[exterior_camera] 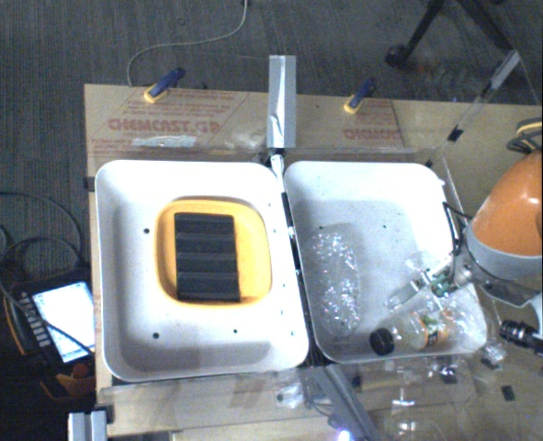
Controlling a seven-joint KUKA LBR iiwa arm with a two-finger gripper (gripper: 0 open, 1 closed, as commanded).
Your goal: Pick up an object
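On the cardboard sheet under the top edge of the bins, faded red letters can be read as "CHEMCAST" at the upper left, and a second faded red print lies at the upper right, too pale to read. There are two white bins: the left bin holds one yellow tray with a black ribbed block in it, and the right bin holds two clear plastic things. One is a crumpled clear bottle lying near the middle of the right bin; the other is a clear bottle with a black cap in the lower right corner of this bin. Two blue and yellow clamps hold the cardboard at the top. The arm enters from the right edge, and its gripper is low over the capped bottle; whether the jaws are spread or pressed together one cannot tell. At the lower left of the frame, one tablet with a lit screen lies on the floor.
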